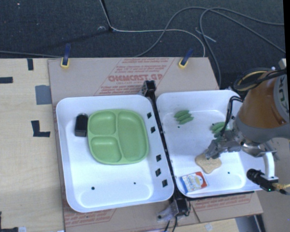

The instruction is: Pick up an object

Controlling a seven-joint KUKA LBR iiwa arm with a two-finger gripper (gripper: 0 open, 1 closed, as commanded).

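My gripper reaches in from the right and sits low in the right bin, its tip right at the upper edge of a tan, cracker-like piece. Whether it touches that piece is unclear. A small blue, white and red packet lies near the bin's front wall. A green pea pod rests toward the back of the bin, and another green piece lies just left of the arm's wrist.
The left bin holds a green divided plate and a small black block at the plate's left. Black clips run along the divider between the bins. Cables trail across the dark floor behind the bench.
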